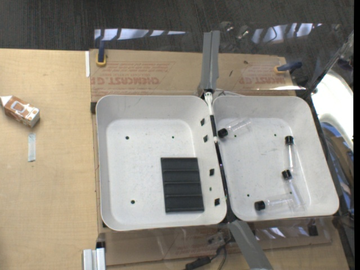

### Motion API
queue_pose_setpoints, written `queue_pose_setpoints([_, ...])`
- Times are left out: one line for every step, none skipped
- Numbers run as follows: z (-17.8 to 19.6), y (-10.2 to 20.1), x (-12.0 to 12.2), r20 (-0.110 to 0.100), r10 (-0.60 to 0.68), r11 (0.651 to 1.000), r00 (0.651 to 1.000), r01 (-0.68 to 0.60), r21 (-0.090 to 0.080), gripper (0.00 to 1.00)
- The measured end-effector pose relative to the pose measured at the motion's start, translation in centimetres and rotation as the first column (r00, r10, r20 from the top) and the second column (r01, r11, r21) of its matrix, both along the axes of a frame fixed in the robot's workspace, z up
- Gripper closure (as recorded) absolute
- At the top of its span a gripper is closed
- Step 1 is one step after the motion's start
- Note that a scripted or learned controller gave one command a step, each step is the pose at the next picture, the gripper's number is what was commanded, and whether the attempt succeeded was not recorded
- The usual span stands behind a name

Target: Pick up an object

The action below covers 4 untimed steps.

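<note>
A black ribbed rectangular block (182, 184) lies flat in the left white bin (112, 151), toward its front right. In the right white bin (315, 151) lie several clear plastic tubes with black caps. One tube (236, 128) rests near the back left. Another tube (289, 151) lies lengthwise along the right side, with a further tube (292, 187) just below it. A tube (275, 204) lies across the front.
A small orange and white carton (21, 111) and a pale strip (31, 148) lie on the wooden bench left of the bins. Behind the bins a cardboard sheet (146, 75) is held by clamps. A grey bar (211, 61) stands between the bins at the back.
</note>
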<state>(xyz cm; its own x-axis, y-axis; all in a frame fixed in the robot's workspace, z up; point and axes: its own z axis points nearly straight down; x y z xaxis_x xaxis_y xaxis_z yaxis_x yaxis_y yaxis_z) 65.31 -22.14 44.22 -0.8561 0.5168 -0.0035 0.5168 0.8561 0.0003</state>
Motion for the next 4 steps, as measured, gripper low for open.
queue_pose_setpoints([-0.07, -0.01, -0.44, -0.002, 0.107, 0.994, 0.994, -0.107, 0.0, 1.0])
queue_pose_setpoints([-0.05, -0.01, -0.77, -0.001, 0.217, 0.976, 0.976, -0.217, 0.001, 1.0])
queue_pose_setpoints([0.05, 0.01, -0.02, 0.001, 0.341, 0.94, 0.94, -0.341, -0.001, 1.0])
queue_pose_setpoints([0.12, 0.02, 0.12, 0.002, 0.439, 0.898, 0.898, -0.439, -0.002, 1.0])
